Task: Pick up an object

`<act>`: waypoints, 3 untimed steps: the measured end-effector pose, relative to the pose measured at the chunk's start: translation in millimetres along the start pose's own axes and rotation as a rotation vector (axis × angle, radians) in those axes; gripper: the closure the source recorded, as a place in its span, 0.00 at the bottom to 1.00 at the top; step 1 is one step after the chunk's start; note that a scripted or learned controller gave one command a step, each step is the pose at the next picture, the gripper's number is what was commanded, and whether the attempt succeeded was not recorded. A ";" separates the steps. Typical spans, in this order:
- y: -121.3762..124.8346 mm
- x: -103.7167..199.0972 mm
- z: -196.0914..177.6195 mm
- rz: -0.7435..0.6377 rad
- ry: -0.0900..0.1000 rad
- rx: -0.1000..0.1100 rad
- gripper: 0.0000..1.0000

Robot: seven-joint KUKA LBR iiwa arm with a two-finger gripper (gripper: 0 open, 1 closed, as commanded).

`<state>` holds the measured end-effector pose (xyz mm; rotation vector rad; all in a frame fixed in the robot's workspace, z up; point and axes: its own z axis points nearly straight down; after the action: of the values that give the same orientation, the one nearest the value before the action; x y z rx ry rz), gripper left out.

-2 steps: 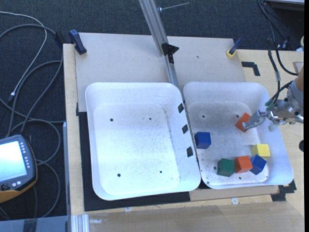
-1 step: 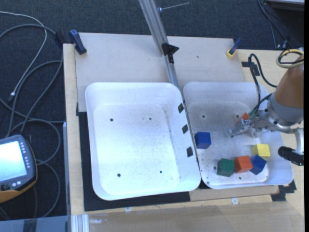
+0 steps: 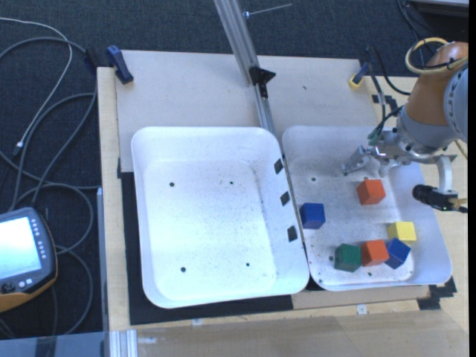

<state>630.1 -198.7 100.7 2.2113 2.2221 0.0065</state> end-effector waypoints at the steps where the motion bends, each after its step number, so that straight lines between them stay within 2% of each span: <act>1: -3.2 -1.5 0.3 0.003 0.001 0.007 0.00; 3: -73.2 59.0 0.4 0.005 0.005 0.013 0.00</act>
<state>556.6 -140.1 99.5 2.2253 2.2257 -0.0023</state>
